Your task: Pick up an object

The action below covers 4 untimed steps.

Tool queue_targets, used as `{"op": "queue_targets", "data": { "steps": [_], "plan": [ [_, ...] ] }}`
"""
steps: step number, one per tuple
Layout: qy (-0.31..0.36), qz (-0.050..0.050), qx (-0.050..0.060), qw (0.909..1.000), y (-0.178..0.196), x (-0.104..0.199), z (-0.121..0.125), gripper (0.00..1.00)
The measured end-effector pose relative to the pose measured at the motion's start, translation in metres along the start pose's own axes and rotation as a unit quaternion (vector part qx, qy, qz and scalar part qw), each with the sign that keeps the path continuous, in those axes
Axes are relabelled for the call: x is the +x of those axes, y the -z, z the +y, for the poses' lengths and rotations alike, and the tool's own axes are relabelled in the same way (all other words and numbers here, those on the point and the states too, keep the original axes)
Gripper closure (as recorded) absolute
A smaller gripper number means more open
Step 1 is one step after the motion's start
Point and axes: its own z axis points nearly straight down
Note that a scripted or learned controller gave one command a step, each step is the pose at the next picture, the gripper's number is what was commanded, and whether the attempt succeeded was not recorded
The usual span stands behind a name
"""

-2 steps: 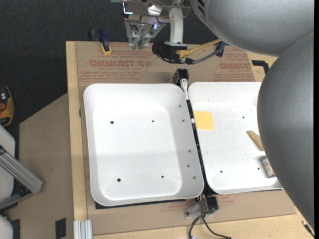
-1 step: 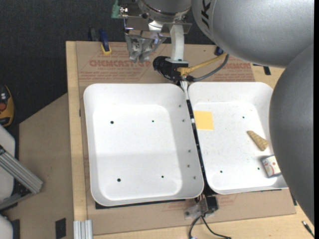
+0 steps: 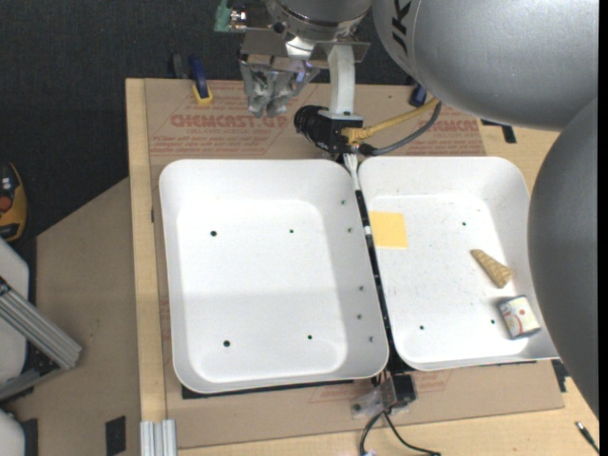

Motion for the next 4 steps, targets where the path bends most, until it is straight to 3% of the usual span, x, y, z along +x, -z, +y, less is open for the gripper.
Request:
{"op": "queue_targets", "data": {
  "steps": [1,3,4],
  "plan": [
    [0.0,-0.001,0.004,1.0,-0.032,0.0,-0.033,1.0],
    [0.001,0.0,0.001,1.0,0.007,0.001,-0.077,1.0],
    [-0.001,-0.002,0.007,1.0,-0.086,0.0,-0.099,1.0]
  ]
}}
